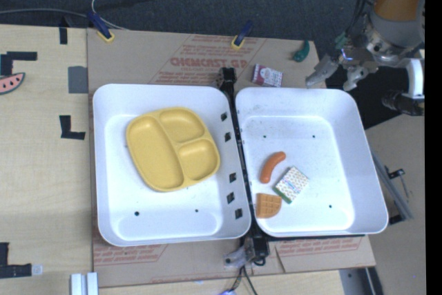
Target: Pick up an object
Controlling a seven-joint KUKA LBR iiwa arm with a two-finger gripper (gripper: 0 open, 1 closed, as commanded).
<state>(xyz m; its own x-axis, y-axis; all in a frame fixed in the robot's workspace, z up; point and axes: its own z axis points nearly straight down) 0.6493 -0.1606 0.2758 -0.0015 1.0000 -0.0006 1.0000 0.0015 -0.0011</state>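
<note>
In the right bin (345, 114) lie an orange sausage (273, 166), a small white and green packet (292, 184) and a tan waffle piece (268, 205), all near its front left. My gripper (336, 74) hangs at the upper right, just beyond the right bin's far edge and well away from these objects. Its two fingers stand apart with nothing between them, so it is open.
The left bin (114, 217) holds a yellow divided plate (173, 148). Behind the bins on the cardboard lie a small dark red packet (266, 75), a green item (301, 50) and yellow clamps (241, 38). A cable runs across the dark floor at the back.
</note>
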